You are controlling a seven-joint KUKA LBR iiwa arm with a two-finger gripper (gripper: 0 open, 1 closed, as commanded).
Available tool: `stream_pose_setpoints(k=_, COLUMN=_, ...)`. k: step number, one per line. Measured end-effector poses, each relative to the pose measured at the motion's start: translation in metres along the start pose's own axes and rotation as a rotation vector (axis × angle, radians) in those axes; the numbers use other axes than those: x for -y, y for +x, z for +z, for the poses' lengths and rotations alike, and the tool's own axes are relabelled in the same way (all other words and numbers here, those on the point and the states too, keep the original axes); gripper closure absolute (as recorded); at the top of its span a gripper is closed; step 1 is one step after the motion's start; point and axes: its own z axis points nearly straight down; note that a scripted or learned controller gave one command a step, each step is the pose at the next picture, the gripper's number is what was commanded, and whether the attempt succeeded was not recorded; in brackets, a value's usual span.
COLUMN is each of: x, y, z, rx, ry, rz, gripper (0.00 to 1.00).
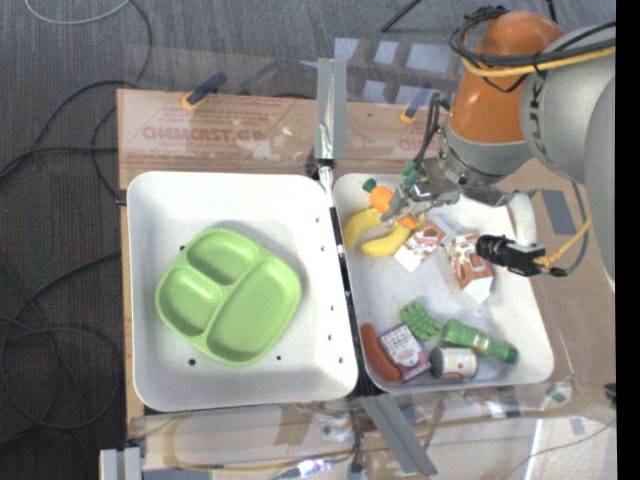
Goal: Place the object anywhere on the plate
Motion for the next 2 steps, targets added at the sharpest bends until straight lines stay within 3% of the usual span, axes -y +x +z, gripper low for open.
stream_pose_setpoints(k=1, x=-0.001, y=0.071, z=0.032, rx=-0.004, ry=-0.001, rz=-0.143, gripper=1.00)
stream_pose_setpoints(k=2, x=0.020, y=0.146, z=0.050, rx=-0.004, ry=0.000, rz=-0.286, gripper=1.00)
